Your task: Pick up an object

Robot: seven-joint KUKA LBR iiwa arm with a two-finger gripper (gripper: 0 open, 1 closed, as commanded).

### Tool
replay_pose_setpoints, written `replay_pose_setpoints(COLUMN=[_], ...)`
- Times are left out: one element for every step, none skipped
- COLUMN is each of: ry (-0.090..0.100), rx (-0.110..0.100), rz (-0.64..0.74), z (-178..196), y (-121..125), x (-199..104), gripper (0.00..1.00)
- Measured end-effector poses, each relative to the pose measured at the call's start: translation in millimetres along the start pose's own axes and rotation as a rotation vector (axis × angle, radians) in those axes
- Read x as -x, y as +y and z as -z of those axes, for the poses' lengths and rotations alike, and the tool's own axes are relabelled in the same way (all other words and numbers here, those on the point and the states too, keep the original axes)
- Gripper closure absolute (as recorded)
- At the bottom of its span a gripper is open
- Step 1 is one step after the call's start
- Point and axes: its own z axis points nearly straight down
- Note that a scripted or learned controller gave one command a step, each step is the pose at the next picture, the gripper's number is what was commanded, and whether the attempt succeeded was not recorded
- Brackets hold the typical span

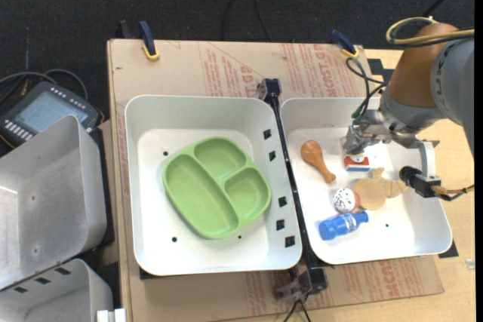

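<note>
The right bin (423,234) holds several small objects: a brown drumstick-shaped toy (317,159), a white ball with dark dots (344,199), a blue bottle (342,225), a tan flat piece (375,191) and a small red, white and blue item (356,161). My gripper (358,142) is down in this bin, right over the red, white and blue item. Its fingertips are hidden against that item.
The left bin (143,162) holds a green divided plate (216,185). A black divider (281,162) runs between the bins. Cables loop around the arm's wrist at the right, and a black fitting (417,181) sits over the right bin's edge.
</note>
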Motion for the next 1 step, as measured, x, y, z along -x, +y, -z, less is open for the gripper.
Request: replay_pose_setpoints(ry=[0.008], rx=[-0.013], rz=[-0.001], z=[62.4], y=[-1.6], x=[5.2], gripper=[1.00])
